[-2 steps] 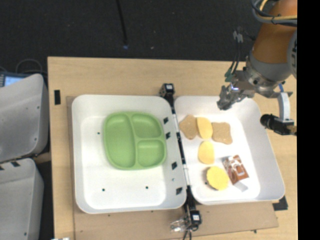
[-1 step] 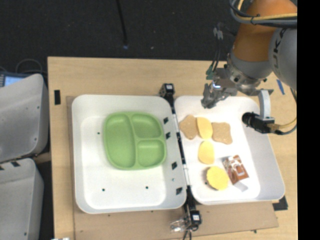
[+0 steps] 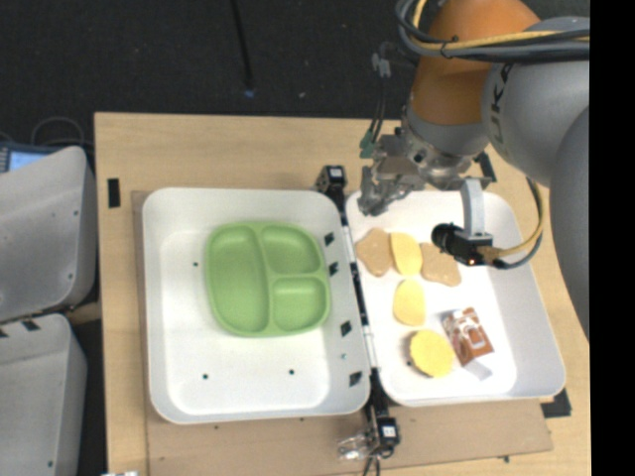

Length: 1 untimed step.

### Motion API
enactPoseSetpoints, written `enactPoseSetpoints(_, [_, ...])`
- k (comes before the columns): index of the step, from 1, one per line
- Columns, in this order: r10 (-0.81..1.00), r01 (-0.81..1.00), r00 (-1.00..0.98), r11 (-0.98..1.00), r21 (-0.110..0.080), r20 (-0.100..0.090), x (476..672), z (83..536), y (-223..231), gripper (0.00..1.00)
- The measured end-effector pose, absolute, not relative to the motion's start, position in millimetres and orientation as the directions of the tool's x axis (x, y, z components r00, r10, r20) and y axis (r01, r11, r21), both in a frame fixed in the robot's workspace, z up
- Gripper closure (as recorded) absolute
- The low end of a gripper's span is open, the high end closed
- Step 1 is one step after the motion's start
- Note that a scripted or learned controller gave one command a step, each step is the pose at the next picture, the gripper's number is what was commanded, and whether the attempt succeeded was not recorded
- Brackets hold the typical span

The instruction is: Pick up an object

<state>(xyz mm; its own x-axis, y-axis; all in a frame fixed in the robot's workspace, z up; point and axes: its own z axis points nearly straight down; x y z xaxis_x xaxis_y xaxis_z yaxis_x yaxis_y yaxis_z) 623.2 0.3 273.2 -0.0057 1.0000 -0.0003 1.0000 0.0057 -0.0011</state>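
Pale wood shows around the edges of the counter (image 3: 228, 132), which carries two shallow white bins side by side. The left bin (image 3: 179, 365) holds a green divided plate (image 3: 266, 278) with three compartments, lying flat near the bin's middle.

The right bin (image 3: 526, 365) holds the loose things. Along its upper middle lie three flat pieces in a row, touching or nearly so: a tan piece (image 3: 374, 253) nearest the divider between the bins, a yellow piece (image 3: 405, 254) beside it, and another tan piece (image 3: 440, 265) to its right. Below them sits a yellow oval piece (image 3: 409, 302), and below that a round yellow piece (image 3: 431, 353) toward the bin's near edge. Just right of the round piece lies a small brown and white packet (image 3: 468, 337), tilted.

The gripper (image 3: 382, 191) hangs at the far left corner of the right bin, just above the first tan piece, under the arm's orange band (image 3: 458, 58). Whether it is open or closed cannot be told from this angle, and nothing is seen held in it.
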Motion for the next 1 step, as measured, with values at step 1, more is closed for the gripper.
enactPoseSetpoints(1, [1.0,1.0,-0.006,0.006,-0.001,0.0,613.4,255.6,48.3,1.0])
